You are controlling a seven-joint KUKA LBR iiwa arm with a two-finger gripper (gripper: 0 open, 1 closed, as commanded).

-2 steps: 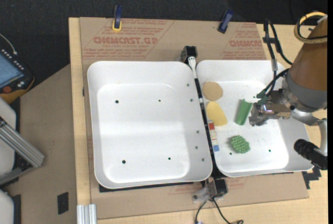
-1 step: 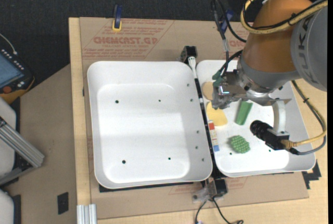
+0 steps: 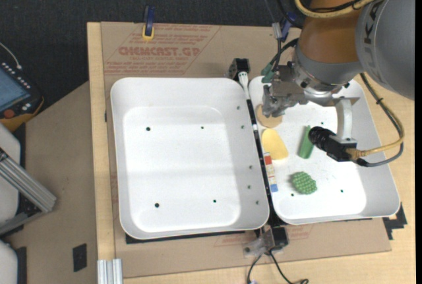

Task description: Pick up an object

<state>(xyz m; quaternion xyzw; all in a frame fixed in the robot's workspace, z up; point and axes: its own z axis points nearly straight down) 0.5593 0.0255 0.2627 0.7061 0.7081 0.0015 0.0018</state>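
Note:
My gripper (image 3: 271, 107) hangs low over the far left part of the right bin (image 3: 369, 200). Right below it lies a tan round object (image 3: 269, 122), partly hidden by the gripper. Just in front of that lies a yellow wedge-shaped object (image 3: 275, 144). To the right of the wedge a green stick (image 3: 305, 143) lies tilted. A green bumpy round object (image 3: 304, 182) sits nearer the front. Whether the gripper touches the tan object I cannot tell.
A thin white object with red and blue marks (image 3: 270, 170) lies along the right bin's left wall. The left bin (image 3: 125, 144) stands beside it, on a cardboard sheet (image 3: 165, 45). The arm's grey and orange body covers the right bin's far side.

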